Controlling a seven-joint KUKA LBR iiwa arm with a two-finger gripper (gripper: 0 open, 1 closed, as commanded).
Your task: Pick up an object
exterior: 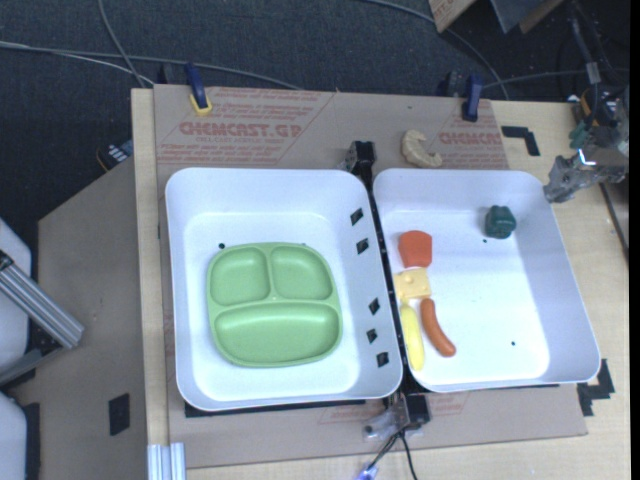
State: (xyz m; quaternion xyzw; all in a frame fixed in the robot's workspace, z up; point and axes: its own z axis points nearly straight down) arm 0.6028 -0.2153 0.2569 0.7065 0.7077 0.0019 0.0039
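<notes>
The right bin [540,298] holds a dark green lump [499,221] near its far right corner. Along its left wall lie an orange-red block [415,247], a pale yellow piece [412,285], a yellow stick [411,336] and an orange sausage [437,327]. In the left bin [190,218] rests a light green divided plate [275,303]. My gripper [570,176] hangs at the right edge, just outside the right bin's far right corner and up and to the right of the green lump. Nothing shows between its fingers.
A beige curved object [421,148] lies on the cardboard behind the right bin, outside both bins. Blue clamps [198,90] hold the board's far edge. Black clips run down the divide between the bins.
</notes>
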